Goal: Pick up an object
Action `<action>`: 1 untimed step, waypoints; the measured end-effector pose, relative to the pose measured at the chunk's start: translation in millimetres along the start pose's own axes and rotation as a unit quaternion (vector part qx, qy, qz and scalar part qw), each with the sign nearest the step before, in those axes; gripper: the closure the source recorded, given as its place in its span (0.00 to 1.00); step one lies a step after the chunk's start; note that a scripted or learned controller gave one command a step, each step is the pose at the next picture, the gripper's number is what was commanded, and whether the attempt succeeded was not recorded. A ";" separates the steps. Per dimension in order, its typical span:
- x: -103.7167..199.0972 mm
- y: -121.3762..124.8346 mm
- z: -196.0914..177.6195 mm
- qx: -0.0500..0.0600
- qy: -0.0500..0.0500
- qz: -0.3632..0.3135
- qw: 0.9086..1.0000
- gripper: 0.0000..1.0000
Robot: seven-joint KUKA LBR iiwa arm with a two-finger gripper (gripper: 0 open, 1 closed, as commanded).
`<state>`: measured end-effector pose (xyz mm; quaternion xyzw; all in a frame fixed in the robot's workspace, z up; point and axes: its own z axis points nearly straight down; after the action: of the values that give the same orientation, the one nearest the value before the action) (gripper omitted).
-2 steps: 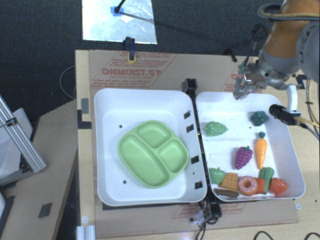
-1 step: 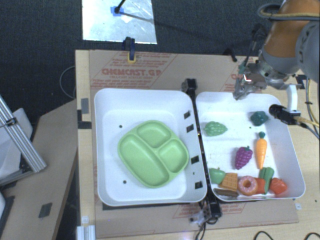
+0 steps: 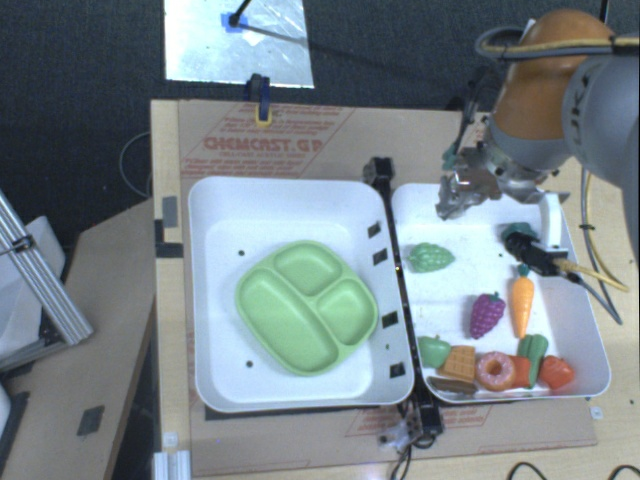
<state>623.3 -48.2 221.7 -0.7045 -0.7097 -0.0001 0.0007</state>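
Along the near edge of the right bin (image 3: 590,363) sit a doughnut (image 3: 495,370), a waffle piece (image 3: 461,361) and a red pepper (image 3: 556,372); behind them purple grapes (image 3: 487,313) and a carrot (image 3: 521,306). In the left bin (image 3: 215,218) lies a green divided plate (image 3: 305,306). Farther back, a green bunch (image 3: 430,258); beyond it the tool (image 3: 458,198) hovers, whether spread or pressed together I cannot tell

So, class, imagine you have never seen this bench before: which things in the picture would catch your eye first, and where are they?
Most striking is the green divided plate, lying alone in the left bin. Next comes the bright toy food in the right bin: an orange carrot and purple grapes mid-bin, and a pink doughnut in the cluster along the near edge. Above that bin's far end hangs the arm's pincer.
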 end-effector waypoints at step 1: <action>52.9 -20.4 8.5 0.001 0.000 -0.001 1.000 1.00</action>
<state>602.5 4.6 213.3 -0.7041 -0.7101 0.0001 0.0013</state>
